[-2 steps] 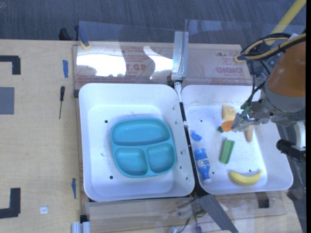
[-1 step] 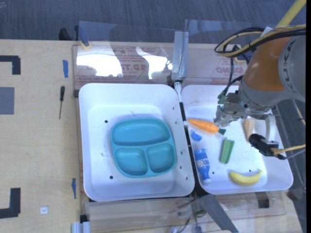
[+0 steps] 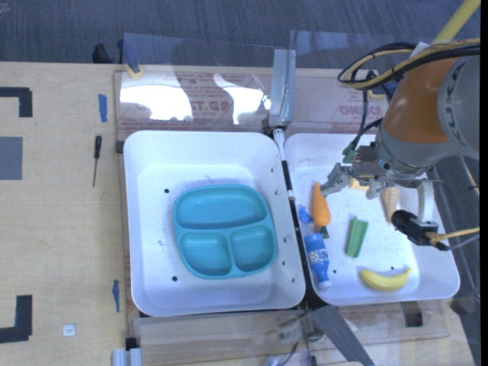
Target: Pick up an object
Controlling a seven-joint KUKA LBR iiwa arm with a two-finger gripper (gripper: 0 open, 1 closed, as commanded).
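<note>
A: Where was the gripper (image 3: pixel 352 180)?
B: Over the right bin (image 3: pixel 442 280), fingers spread, holding nothing; bare floor beneath.
A: The carrot (image 3: pixel 320 206)?
B: Orange, just left, by the bin's left wall

Open floor between carrot (image 3: pixel 321 207) and cucumber (image 3: pixel 356 236)

Teal tray (image 3: pixel 223 231), yellow banana (image 3: pixel 385 279), orange carrot (image 3: pixel 320 207), white bins (image 3: pixel 145 166).
</note>
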